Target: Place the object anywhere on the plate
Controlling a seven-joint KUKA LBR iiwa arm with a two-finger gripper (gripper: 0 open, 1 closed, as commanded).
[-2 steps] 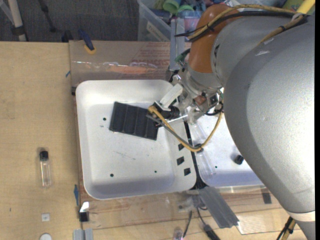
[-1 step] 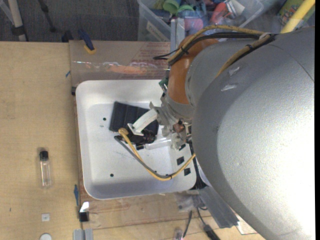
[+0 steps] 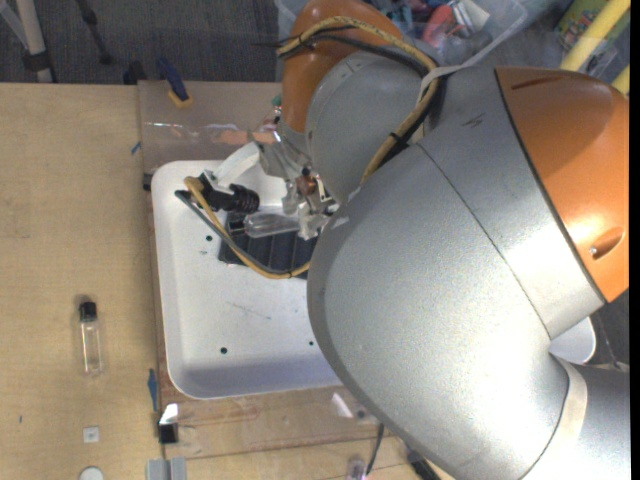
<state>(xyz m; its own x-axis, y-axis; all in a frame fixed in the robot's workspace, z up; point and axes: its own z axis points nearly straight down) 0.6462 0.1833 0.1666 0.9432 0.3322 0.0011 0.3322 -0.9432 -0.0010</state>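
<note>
My gripper [image 3: 272, 226] hangs low over the upper part of the left white bin [image 3: 235, 353], its pale tip pointing left. Directly beneath it lies a flat dark shape [image 3: 262, 256] on the bin floor; I cannot tell whether it is an object or shadow. Yellow and black cables [image 3: 215, 200] loop beside the gripper. The grey arm with its orange band [image 3: 570, 158] covers the right bin. A curved white rim [image 3: 585, 353], possibly the plate, peeks out under the arm at the lower right.
A small clear vial with a dark cap [image 3: 90, 336] lies on the wooden bench left of the bin. A clear box of colourful toys [image 3: 430, 3] stands at the back. A blue clip [image 3: 177, 90] sits near the back of the bench.
</note>
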